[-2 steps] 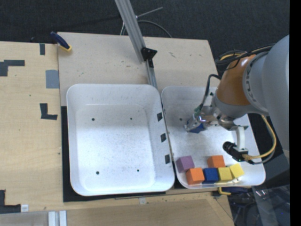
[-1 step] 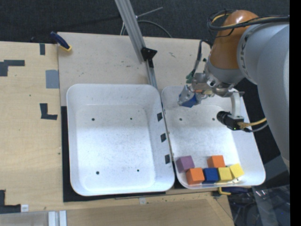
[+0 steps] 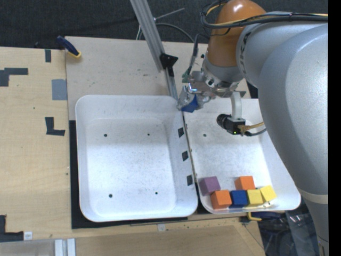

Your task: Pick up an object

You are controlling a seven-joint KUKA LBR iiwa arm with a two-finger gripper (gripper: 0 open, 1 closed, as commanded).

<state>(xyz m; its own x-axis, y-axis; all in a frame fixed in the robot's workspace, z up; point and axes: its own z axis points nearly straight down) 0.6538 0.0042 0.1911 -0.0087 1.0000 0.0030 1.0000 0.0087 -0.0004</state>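
Observation:
My gripper (image 3: 188,101) hangs over the far end of the rim between the two bins, shut on a small blue block (image 3: 190,106) that shows between its fingertips. The block is lifted off the bin floor. Several more blocks lie at the near edge of the right bin (image 3: 229,153): a purple one (image 3: 209,184), an orange one (image 3: 221,198), a blue one (image 3: 239,198), a yellow one (image 3: 256,197), another orange one (image 3: 245,183) and another yellow one (image 3: 268,192).
The left bin (image 3: 85,116) sits beside the right one. A slanted metal pole (image 3: 149,25) comes down just left of the gripper. A black cable fitting (image 3: 232,124) hangs from the wrist over the right bin. A blue and yellow tool (image 3: 69,46) lies on the bench at the far left.

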